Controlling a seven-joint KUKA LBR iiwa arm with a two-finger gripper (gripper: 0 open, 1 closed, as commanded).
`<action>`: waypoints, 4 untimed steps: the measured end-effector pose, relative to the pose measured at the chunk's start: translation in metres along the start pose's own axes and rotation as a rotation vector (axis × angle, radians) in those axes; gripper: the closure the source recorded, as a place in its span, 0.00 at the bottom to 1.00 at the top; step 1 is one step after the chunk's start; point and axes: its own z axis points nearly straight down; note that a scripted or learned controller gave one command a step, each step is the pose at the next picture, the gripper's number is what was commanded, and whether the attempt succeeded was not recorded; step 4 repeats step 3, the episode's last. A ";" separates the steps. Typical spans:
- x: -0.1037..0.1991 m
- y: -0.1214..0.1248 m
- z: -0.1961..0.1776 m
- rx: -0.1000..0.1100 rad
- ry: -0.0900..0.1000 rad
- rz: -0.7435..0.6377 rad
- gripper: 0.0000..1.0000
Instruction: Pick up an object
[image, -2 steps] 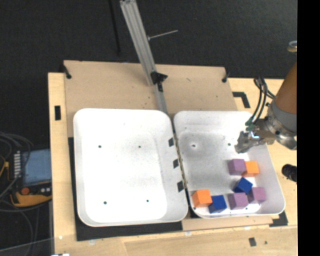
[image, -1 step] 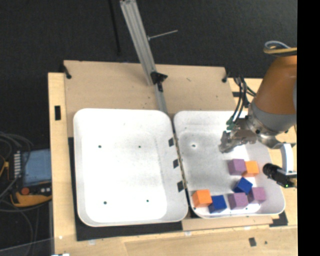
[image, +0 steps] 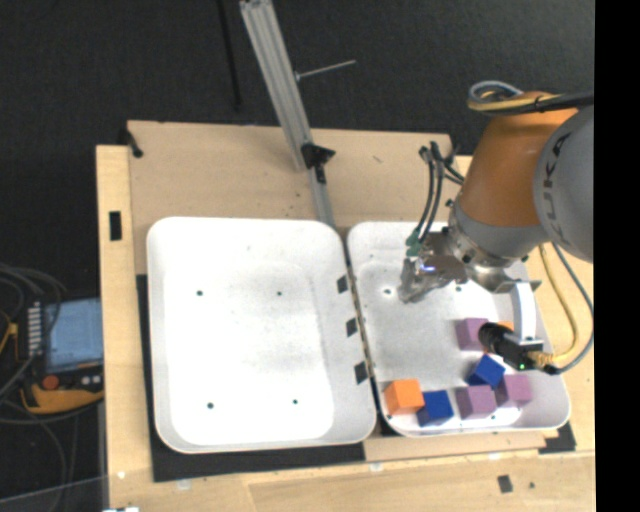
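Orange block (image: 404, 395), blue block (image: 436, 407) and purple ones sit along the right bin's (image: 385, 245) near edge, well clear of the pincer (image: 415, 285). Pincer state: can't tell. Approach step; next, move over a block, descend.

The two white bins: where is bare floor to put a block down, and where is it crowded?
The left bin has bare floor from wall to wall. In the right bin, the strip beside the divider, below the hand and above the orange block, is free. Its near-right corner is crowded with blue and purple blocks.
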 end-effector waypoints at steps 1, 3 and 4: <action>0.051 0.007 -0.001 -0.004 0.000 -0.001 1.00; 0.145 0.046 0.007 -0.004 -0.002 0.000 1.00; 0.145 0.046 0.007 -0.004 -0.002 0.000 1.00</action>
